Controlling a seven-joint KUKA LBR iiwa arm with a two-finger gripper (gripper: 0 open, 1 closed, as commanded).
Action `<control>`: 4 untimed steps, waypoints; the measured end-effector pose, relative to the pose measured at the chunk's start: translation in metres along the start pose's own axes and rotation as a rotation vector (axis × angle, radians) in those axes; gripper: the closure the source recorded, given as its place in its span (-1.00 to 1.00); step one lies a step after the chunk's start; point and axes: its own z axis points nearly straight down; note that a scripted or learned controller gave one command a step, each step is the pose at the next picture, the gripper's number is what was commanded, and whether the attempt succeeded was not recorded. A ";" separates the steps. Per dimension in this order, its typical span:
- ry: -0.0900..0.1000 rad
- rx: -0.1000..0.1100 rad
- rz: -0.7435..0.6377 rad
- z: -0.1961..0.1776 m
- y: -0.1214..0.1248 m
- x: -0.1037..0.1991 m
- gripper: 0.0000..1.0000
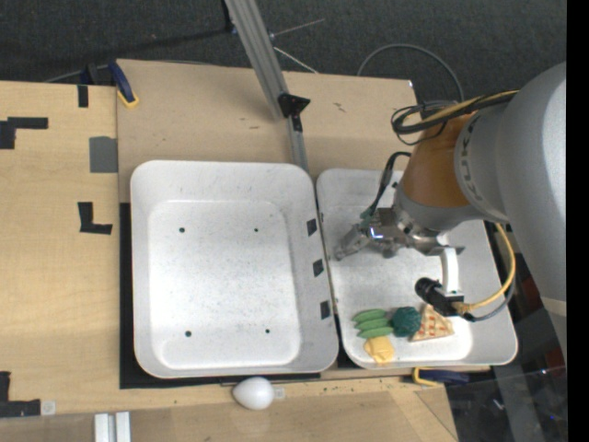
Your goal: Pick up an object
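The claw (pixel 361 239) is being held low over the bare upper part of the right bin (pixel 345 191), close to the wall between the two bins. Its two grey fingers are being kept a little apart, in a narrow spread, and nothing is being gripped between them. The arm (pixel 479 168) is being reached in from the right, so much of that bin is being covered by it.

The things to pick are being kept together at the bottom end of the right bin. A green piece (pixel 372 320) is being seen there, with a dark green lump (pixel 404 319) just beside it, a yellow piece (pixel 379 348) below them, and an orange triangle piece (pixel 434 326) to the right. They are being crowded into that end, likely because they are being stopped there by the bin's wall.

The claw is being held well apart from these toys, so a move down toward that end is probably being called for next. The left bin (pixel 221 265) is being left bare of toys, perhaps as a drop place.

A white egg shape (pixel 253 393) is lying on the bench (pixel 184 118), outside both bins.
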 end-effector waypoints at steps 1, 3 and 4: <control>0.001 0.000 -0.002 -0.012 0.000 0.001 1.00; 0.001 -0.006 0.000 -0.116 -0.007 -0.003 1.00; 0.003 0.001 -0.005 -0.111 -0.011 0.052 1.00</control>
